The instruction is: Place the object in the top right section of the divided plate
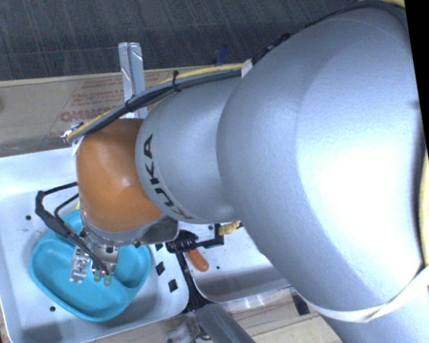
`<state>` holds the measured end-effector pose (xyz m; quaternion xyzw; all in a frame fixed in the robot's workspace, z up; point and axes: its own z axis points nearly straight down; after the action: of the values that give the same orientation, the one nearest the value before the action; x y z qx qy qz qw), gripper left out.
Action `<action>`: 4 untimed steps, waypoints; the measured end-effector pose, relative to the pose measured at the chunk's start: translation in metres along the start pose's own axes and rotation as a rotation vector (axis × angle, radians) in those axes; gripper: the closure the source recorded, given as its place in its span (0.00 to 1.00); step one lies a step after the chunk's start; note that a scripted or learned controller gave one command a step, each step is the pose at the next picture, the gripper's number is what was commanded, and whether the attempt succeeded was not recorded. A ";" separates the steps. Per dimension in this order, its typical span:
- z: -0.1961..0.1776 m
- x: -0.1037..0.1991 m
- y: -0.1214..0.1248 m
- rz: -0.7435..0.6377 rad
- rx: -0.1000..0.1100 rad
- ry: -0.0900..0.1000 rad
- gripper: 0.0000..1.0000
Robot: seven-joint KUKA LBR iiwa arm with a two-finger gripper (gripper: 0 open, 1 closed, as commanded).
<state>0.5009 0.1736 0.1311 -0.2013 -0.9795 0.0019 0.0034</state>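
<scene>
Blue plate (pixel 64 291), white bin (pixel 7 240), orange object (pixel 199 260).

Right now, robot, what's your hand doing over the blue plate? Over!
Gripper down over the blue divided plastic plate in the left white bin; finger state unclear. Small orange object lies at the right bin's edge. Grey arm hides much.

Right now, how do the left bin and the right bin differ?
The left bin is mostly in view; the right bin is largely hidden under the arm. The left bin holds the blue divided plate, with the gripper over it; the right bin shows a small orange object by its left rim, no plate visible. Both are shallow, white, and sit side by side on the bench.
</scene>
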 end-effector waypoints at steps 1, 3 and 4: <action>-0.143 -0.045 -0.034 -0.096 -0.003 -0.005 1.00; -0.011 -0.029 -0.048 -0.528 -0.002 -0.002 1.00; -0.018 -0.030 -0.047 -0.530 -0.001 0.000 1.00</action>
<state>0.5099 0.1190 0.1494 0.0623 -0.9980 0.0003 0.0038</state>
